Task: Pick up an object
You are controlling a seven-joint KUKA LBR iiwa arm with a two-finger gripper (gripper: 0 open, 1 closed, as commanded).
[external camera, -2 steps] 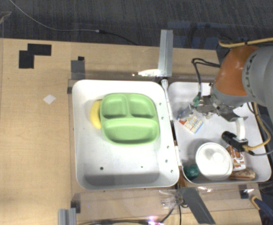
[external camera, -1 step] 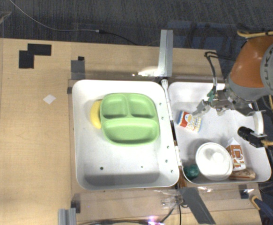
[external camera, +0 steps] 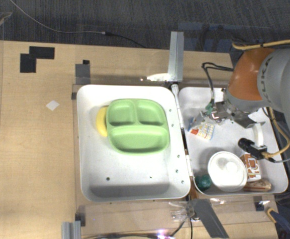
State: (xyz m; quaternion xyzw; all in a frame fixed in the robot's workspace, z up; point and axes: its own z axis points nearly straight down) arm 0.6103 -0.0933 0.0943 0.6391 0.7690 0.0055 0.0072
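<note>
Two shallow white bins sit side by side. Left bin (external camera: 92, 173): one green three-compartment plastic tray (external camera: 137, 125), long axis left-right, over one yellow object (external camera: 101, 121). Right bin (external camera: 197, 96): one white round bowl (external camera: 227, 170), one dark green ball (external camera: 202, 182), one red-and-white printed packet (external camera: 204, 130), one brown packet (external camera: 254, 171). Gripper (external camera: 215, 113) hangs above the printed packet; finger state cannot be determined.
</note>
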